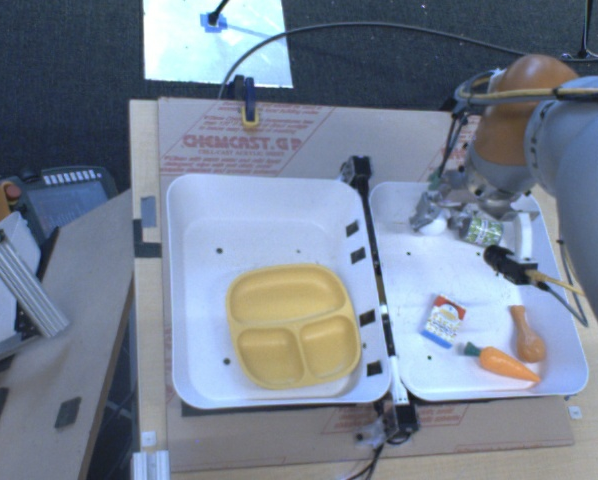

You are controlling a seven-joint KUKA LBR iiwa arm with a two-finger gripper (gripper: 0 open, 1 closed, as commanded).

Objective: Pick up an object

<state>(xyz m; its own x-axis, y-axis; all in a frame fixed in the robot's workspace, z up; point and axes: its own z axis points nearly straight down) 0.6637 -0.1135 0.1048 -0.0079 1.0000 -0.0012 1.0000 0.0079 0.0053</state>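
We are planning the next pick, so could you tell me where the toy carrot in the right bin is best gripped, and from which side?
Probably straight from above, closing across the thick orange middle of the carrot. It lies flat on the right bin floor, its green end pointing left and its tip right, and it narrows toward that tip.

Yellow tray (293,323), orange carrot (503,363), white bins (199,268), orange-banded grey arm (549,118).

Showing a fat grey arm (579,138) with a round orange band (514,108) near the wrist. Carrying thin cables looping over the orange part. Ending in small shiny metal parts.
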